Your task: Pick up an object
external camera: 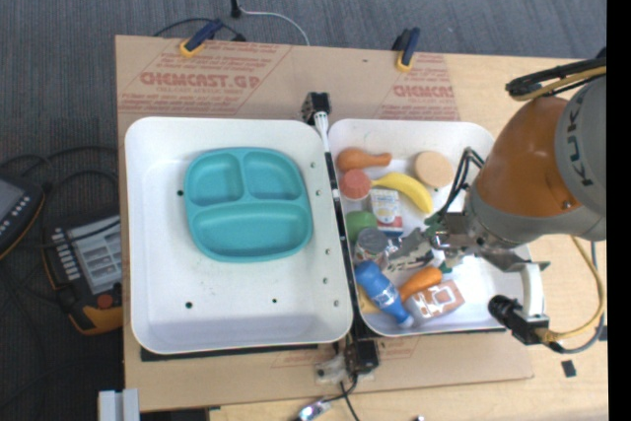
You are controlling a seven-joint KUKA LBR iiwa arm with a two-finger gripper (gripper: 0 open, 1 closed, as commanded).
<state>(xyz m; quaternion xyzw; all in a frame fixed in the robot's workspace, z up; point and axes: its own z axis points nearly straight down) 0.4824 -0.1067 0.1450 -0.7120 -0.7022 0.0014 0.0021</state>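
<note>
The jaws [414, 251] hang low over the right bin [480, 135], among a banana [406, 189], carrot [422, 280] and blue bottle [380, 292]; whether they are clenched I cannot tell. A teal divided plate [246, 204] lies in the left bin [158, 311].

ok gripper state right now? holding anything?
Gripper: down in the right bin among the toys, just above the carrot. Open or closed cannot be told; no object visibly held.

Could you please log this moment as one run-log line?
gripper: low in right bin, over toys | grasp: unconfirmed | teal tray: left bin
</note>
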